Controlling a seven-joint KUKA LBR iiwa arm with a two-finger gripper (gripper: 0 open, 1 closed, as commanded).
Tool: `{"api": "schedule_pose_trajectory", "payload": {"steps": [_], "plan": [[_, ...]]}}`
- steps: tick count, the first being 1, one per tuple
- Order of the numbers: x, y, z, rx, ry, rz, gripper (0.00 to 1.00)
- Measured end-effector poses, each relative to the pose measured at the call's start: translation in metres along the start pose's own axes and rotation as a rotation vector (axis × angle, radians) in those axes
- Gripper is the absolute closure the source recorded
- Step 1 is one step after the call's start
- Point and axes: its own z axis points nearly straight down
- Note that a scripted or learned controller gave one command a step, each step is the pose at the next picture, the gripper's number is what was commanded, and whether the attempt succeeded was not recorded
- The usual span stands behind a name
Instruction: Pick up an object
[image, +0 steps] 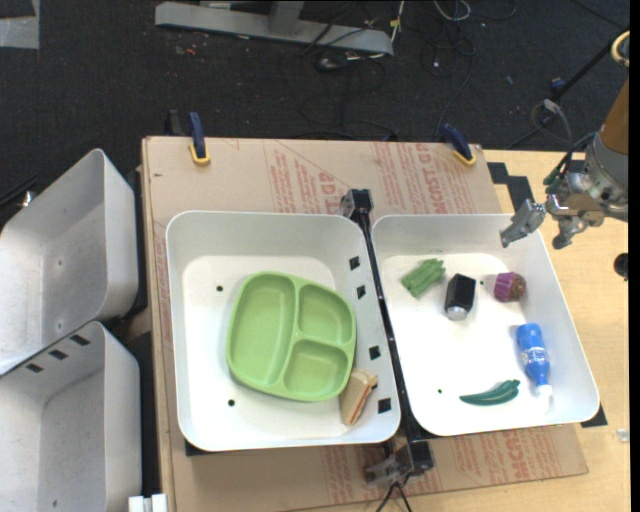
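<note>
The right bin (570, 330) holds a green bean bundle (424, 276), a black cylinder (459, 296), a purple round object (509, 287), a blue bottle (532, 355) and a dark green pepper (490, 393). My gripper (545, 226) hangs above the bin's far right corner, open, with nothing between its fingers. It is up and to the right of the purple object, apart from everything in the bin.
The left bin (190, 330) holds a green divided plate (292, 337) and a tan sandwich-like piece (357, 398) at its front right. Two white tubs (60, 300) stand off the bench to the left. Clamps sit on the board's far edge.
</note>
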Motion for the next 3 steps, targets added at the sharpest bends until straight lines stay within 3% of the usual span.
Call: {"api": "schedule_pose_trajectory", "payload": {"steps": [1,3], "plan": [[0.001,0.003,-0.008,-0.012,-0.003,-0.003,0.0],[0.006,-0.009,0.09,-0.008,-0.002,-0.001,0.0]]}}
